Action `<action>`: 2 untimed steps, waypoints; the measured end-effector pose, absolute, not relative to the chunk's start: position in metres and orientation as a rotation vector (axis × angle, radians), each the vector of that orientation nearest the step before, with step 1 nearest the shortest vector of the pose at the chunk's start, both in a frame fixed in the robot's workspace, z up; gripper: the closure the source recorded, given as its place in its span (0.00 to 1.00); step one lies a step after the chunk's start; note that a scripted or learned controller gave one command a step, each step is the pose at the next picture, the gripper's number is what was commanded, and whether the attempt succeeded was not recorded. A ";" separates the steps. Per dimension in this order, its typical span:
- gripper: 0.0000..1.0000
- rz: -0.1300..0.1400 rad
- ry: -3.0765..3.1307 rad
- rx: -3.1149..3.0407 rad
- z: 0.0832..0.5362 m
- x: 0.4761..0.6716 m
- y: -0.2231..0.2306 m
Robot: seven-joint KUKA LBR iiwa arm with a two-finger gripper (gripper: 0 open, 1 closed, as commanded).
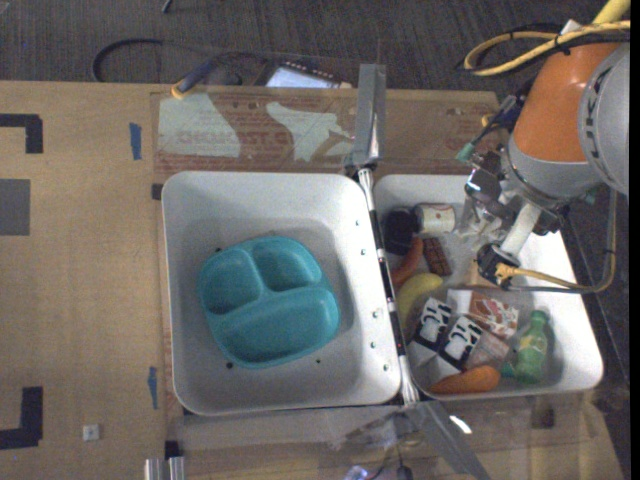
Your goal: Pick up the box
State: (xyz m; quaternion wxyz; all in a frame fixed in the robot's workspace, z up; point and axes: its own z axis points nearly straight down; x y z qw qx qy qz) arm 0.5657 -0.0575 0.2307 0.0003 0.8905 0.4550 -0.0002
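The box, a black-and-white carton, lies tilted in the front half of the right bin. A smaller box with a reddish picture leans against its right side. My gripper hangs over the back half of the same bin, under the grey and orange wrist, above and behind both boxes. Nothing can be seen held in it.
Around the boxes lie a green bottle, an orange carrot, a yellow banana, a brown piece, a black object and a white can. The left bin holds a teal divided plate.
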 end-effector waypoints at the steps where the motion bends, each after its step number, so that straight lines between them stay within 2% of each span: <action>1: 1.00 -0.004 1.593 2.712 0.186 0.587 0.000; 2: 1.00 0.000 1.632 2.684 0.208 0.585 0.071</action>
